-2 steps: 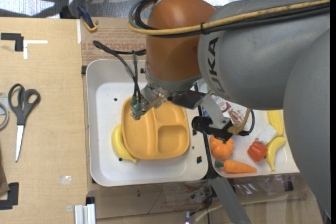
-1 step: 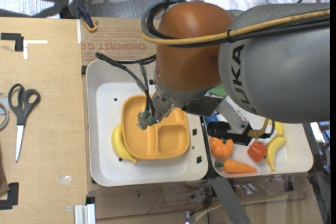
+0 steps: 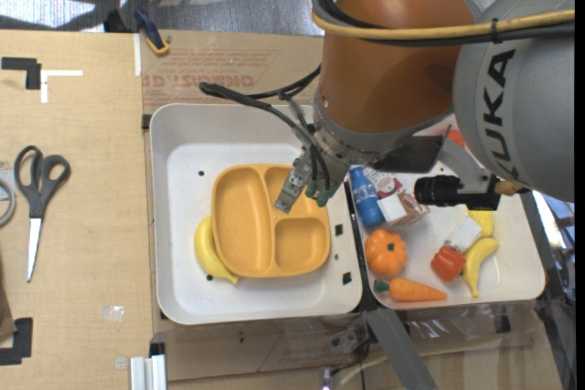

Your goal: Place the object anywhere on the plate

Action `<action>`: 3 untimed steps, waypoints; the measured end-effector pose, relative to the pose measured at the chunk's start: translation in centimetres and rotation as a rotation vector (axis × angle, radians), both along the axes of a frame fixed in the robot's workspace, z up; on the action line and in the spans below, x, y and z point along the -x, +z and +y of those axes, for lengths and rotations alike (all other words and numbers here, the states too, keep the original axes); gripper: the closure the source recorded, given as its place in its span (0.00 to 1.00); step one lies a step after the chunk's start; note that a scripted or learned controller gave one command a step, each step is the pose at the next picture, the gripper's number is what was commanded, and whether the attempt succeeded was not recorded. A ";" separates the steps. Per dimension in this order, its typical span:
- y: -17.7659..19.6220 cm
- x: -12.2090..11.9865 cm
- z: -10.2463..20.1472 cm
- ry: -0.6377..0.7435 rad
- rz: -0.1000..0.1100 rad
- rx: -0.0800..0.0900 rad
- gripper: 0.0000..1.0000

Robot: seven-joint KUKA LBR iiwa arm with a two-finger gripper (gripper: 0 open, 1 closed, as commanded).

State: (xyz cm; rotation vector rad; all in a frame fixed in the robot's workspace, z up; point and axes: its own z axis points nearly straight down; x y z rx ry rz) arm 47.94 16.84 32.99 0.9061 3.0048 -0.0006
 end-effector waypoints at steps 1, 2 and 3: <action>-10.4 0.2 5.7 -0.288 0.006 0.002 1.00; 0.4 -0.2 3.1 0.111 0.002 0.000 1.00; 0.4 -0.2 3.1 0.111 0.002 0.001 0.00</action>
